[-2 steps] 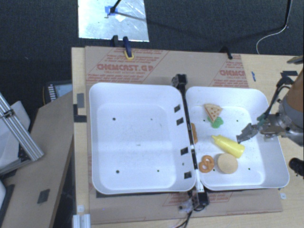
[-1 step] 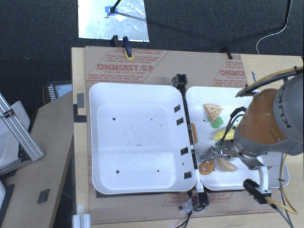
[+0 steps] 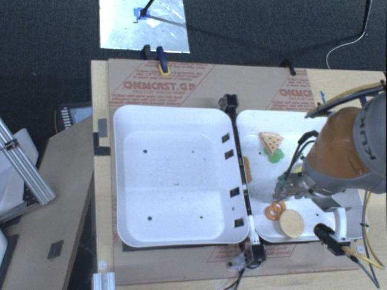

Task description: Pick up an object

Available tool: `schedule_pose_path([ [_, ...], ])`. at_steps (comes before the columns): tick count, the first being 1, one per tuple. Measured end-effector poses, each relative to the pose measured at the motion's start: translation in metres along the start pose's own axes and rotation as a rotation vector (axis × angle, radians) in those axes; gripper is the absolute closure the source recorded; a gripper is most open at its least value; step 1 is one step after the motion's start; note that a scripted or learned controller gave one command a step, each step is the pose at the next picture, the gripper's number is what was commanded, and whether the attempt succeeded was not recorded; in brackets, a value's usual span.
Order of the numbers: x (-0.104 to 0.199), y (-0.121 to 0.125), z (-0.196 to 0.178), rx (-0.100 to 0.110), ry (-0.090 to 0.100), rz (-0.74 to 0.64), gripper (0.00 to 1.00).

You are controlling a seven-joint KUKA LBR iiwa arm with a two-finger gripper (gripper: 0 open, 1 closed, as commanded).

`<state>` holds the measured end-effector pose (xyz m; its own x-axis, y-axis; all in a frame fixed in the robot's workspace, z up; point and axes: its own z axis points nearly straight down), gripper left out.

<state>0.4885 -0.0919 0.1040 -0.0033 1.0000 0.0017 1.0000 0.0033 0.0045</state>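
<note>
The gripper (image 3: pixel 282 191) is lowered near the right bin's (image 3: pixel 254 156) front edge, above a pretzel (image 3: pixel 275 210). Jaw state cannot be told. A centred descent is called for.

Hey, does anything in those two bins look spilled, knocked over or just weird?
Nothing stands out. The small items, a pizza-like wedge, a green piece, a pretzel and a tan disc, lie loose in the right bin, near the gripper.
</note>
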Motion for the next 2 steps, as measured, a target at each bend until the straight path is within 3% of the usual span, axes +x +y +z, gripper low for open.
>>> schedule_pose_path([
  [1, 0.074, 0.001, -0.085, -0.005, 0.001, -0.009, 1.00],
  [2, 0.009, -0.001, -0.120, -0.001, -0.005, 0.007, 1.00],
])
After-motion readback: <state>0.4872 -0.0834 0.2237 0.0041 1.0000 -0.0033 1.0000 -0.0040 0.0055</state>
